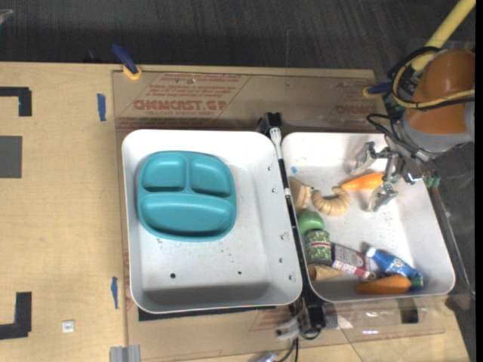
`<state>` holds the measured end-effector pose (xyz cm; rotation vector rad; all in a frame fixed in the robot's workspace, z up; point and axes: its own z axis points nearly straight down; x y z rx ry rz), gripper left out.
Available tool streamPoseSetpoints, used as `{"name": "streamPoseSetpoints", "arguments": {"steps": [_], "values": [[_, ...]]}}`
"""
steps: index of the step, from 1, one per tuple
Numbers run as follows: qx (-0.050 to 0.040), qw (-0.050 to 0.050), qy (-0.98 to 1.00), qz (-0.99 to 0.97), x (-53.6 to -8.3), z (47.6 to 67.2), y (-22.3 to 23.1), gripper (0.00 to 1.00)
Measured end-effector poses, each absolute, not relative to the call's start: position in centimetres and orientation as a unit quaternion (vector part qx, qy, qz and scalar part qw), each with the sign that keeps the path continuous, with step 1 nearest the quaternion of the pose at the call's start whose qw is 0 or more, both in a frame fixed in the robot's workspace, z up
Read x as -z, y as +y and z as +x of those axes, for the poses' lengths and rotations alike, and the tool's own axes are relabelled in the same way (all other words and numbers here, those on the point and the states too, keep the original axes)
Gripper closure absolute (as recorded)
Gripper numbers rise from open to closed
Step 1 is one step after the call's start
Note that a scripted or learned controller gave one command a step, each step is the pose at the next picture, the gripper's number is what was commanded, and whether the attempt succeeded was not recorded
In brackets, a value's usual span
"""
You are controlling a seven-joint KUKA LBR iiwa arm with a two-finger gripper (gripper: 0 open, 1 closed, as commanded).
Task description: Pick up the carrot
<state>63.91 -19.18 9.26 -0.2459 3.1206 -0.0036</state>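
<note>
Hanging over the far part of the right bin (441,225), the tool (381,173) has its fingers spread, with the carrot (362,180) lying between them on the bin floor. Left of it lies a tan croissant-like toy (323,201); nearer sit a green bottle (313,236), a blue tube (391,265) and an orange toy (385,284). The left bin (249,266) holds a teal divided plate (186,194). Both rest on a brown cardboard-covered worktop (60,202).

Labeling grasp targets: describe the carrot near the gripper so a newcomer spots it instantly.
Look in the right white bin, upper half, where the gripper hangs. The carrot is the small orange piece lying there, just right of a tan curled pastry-like toy. A second orange item lies at the bin's bottom edge beside a blue tube; the target is the upper one.
</note>
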Motion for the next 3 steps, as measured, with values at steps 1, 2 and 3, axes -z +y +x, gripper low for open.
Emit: {"name": "streamPoseSetpoints", "arguments": {"steps": [1, 2, 3], "values": [[0.0009, 0.005, 0.999, -0.046, -8.9, 59.8, -22.4, 0.0], [0.0032, 0.013, 0.999, -0.047, -10.4, 60.4, -22.4, 1.0], [0.0028, 0.012, 0.999, -0.047, -10.2, 60.3, -22.3, 0.0]]}}
